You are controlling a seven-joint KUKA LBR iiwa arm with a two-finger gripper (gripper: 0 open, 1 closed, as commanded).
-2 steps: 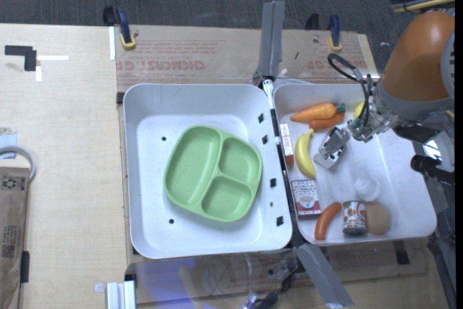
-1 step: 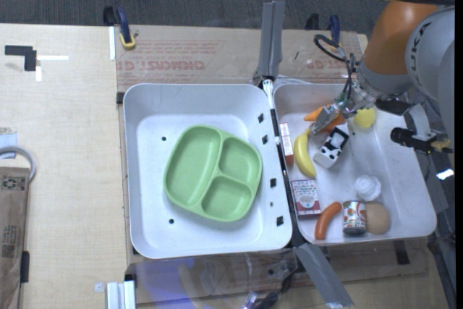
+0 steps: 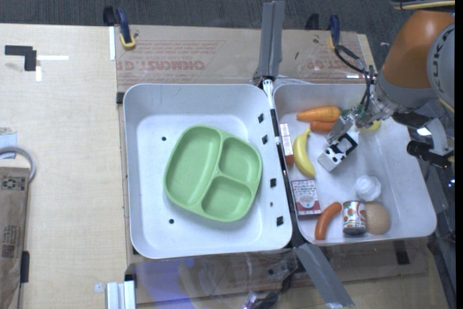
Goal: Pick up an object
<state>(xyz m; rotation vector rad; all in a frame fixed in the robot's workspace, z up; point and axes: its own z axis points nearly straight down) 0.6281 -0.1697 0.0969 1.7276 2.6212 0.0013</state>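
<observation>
- The bench (image 3: 58, 155) is pale wood, with a brown cardboard sheet (image 3: 188, 54) clamped along its far edge.
- The left bin (image 3: 145, 112) holds one thing, a green divided plate (image 3: 213, 174) lying flat near its middle.
- The right bin (image 3: 405, 177) holds everything else, and my arm (image 3: 416, 58) reaches over its far right corner.
- My gripper (image 3: 340, 145) hangs low over the middle of the right bin, just right of the banana; whether my jaws are apart or together I cannot tell from this slant, and I see nothing between them.
- A banana (image 3: 302, 153) lies lengthwise near the bin's left wall.
- A carrot (image 3: 320, 113) lies crosswise just beyond the banana's far end.
- A red and white carton (image 3: 305, 197) lies flat nearer the front, with a second narrow packet (image 3: 286, 145) against the left wall.
- A red sausage (image 3: 327, 220) lies tilted at the front, just left of a small can (image 3: 354, 218).
- A brown egg-like ball (image 3: 376, 218) touches the can's right side.
- A small white piece (image 3: 367, 188) sits just behind the can.
</observation>
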